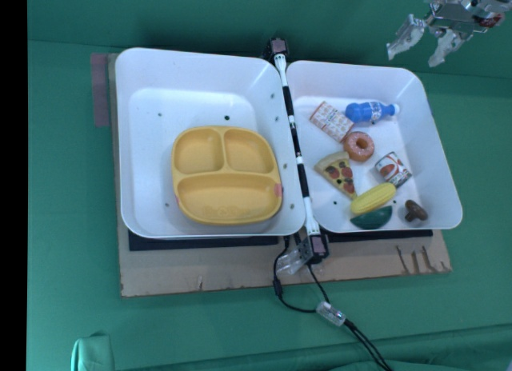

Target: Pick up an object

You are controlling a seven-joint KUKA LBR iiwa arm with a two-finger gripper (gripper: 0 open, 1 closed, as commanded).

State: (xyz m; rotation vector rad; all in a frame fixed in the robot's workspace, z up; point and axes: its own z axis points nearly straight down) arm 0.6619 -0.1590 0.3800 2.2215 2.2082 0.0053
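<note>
Two white bins (132, 81) are set on cardboard over green cloth.
The gripper (425, 44) is held with fingers apart, nothing between them; toy food, including a bottle (370, 111), is seen below them.

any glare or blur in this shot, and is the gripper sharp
Camera view: lighting is even and soft, with faint shadows under the toy food; the white bins are bright but keep their edges, the yellow divided plate shows no hard glare, and the gripper at top right is slightly soft against the green cloth.
</note>
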